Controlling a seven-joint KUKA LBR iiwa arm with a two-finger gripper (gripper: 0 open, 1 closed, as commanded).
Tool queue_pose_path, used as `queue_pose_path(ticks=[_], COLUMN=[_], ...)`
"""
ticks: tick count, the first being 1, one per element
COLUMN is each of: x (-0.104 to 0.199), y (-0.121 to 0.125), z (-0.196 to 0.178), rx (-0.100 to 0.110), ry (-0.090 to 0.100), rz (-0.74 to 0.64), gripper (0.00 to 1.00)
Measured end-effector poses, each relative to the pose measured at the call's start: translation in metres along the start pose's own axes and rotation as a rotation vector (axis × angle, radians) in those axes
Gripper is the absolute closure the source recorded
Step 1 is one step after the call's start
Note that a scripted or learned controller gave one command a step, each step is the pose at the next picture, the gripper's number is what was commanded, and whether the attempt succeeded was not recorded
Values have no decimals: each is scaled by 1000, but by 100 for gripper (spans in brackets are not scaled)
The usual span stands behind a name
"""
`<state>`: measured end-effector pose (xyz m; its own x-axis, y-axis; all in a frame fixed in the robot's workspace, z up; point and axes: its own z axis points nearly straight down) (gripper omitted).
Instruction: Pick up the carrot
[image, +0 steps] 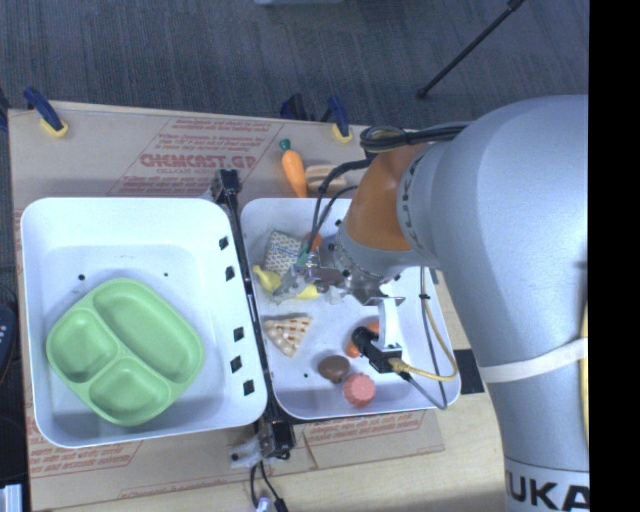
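- carrot (293, 172) lies on the surface, just outside the right bin (440, 385), beyond its far rim.
- pincer (305, 268) sits low over the bin's toys; grip state: cannot tell.

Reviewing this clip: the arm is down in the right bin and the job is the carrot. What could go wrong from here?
1. The carrot lies outside the right bin, on the cardboard behind its far rim, while the gripper sits among the toy food inside; it may grab the wrong item.
2. Reaching the carrot means crossing the rim, which the gripper could clip.
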<state>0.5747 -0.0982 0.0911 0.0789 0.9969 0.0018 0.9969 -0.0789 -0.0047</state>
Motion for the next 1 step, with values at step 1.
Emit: queue_pose_path(ticks=[1], x=[2], y=[20], z=[-1], rx=[-1], ry=[-1], rz=[309], gripper=[0])
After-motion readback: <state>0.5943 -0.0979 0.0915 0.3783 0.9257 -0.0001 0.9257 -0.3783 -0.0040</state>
